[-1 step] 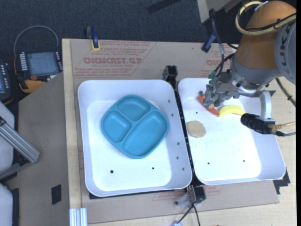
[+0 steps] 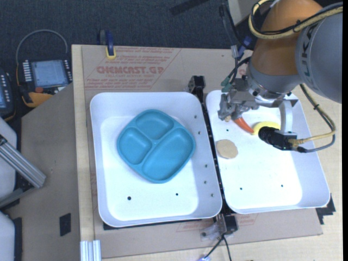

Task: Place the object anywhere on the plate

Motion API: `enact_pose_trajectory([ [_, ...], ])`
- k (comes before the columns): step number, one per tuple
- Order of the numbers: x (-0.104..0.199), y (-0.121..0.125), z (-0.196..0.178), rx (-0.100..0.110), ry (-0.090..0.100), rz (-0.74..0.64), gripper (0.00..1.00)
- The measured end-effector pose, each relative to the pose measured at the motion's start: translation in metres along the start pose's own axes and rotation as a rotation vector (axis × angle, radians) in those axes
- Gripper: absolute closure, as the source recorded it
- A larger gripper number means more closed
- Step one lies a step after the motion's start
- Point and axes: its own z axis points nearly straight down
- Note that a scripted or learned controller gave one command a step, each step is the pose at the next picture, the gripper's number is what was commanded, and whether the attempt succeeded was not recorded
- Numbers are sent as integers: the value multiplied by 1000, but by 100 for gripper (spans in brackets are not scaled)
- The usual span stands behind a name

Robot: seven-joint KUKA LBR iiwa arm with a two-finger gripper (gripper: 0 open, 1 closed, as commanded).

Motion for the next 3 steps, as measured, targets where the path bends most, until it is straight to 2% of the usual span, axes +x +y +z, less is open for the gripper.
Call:
enact_pose_trajectory([
  [1,43,19,12,0,0,1,100],
  [2,96,31,5,-1,1,-1,100],
  [3,122,31,26,7,0,3,100],
])
